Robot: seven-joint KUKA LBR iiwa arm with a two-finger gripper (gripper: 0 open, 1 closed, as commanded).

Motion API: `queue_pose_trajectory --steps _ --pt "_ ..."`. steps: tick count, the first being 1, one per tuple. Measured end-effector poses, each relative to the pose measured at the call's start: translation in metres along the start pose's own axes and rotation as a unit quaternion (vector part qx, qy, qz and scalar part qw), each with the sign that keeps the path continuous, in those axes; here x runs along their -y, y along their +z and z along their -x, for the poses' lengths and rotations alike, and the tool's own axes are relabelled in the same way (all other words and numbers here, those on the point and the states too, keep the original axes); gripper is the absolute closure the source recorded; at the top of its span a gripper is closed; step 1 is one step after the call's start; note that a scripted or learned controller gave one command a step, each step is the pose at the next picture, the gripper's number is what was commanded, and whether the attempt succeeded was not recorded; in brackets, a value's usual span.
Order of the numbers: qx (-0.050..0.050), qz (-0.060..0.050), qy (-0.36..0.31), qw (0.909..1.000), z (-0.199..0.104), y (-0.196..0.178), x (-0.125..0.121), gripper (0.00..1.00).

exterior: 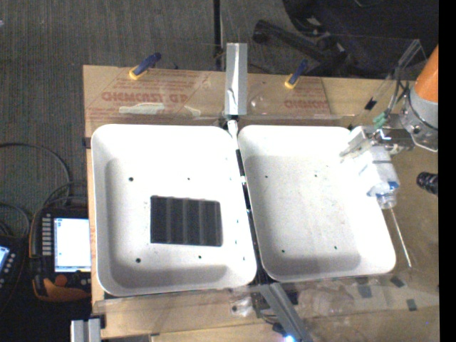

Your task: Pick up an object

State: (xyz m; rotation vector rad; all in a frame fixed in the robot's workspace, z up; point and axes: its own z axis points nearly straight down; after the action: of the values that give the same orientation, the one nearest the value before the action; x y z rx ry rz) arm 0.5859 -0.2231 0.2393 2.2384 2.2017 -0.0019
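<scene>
2 white bins sit side by side on the bench: left bin (114,155), right bin (313,248). You see a dark ribbed tray (186,221) lying flat on the left bin's floor, a little left of centre, clear of the walls. Arm (427,98) comes in at the right edge, orange band showing. Gripper (365,145) hangs over the right bin's upper-right corner; a clear bottle (383,184) with a blue label hangs just below it along the right wall. You cannot tell the gripper's state from this view, nor whether it grips the bottle.
</scene>
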Motion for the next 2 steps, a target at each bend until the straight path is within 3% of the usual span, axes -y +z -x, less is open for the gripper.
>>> queue_pose_trajectory --steps 1,2 --pt "0.000 -0.001 -0.030 0.9996 -0.003 0.010 0.014 0.00" --pt "0.000 -0.001 -0.065 0.9979 0.001 0.015 0.046 0.00"
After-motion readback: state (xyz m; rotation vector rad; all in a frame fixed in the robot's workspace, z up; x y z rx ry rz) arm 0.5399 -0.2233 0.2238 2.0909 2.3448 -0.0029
